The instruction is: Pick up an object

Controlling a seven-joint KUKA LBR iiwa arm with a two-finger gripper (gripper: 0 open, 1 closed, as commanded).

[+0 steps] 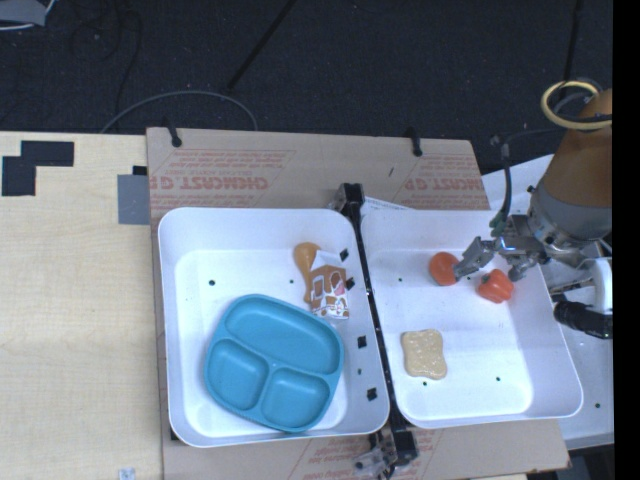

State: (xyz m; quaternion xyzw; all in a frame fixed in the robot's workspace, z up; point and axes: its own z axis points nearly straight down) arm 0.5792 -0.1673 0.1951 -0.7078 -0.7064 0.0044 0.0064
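A: Starting nearest: left bin (180, 268) holds a blue tray (272, 363), three compartments, lying flat toward the front.

B: And the right bin (540, 388)?

A: Tan toast piece (424, 354), front-left, flat, apart from the rest.

B: Farther back?

A: Left bin: printed packet (329, 293) just past the tray's rim, touching an orange-brown drumstick-like piece (306, 258) behind it. Right bin: two red-orange pieces. One round (443, 268), one (495, 287) nearer the right wall.

B: Gripper?

A: Gripper (482, 263) sits low between them, arm (580, 183) entering from the right. One finger (470, 261) reaches beside the round piece. Jaws: cannot tell how wide, nor whether either piece is gripped.
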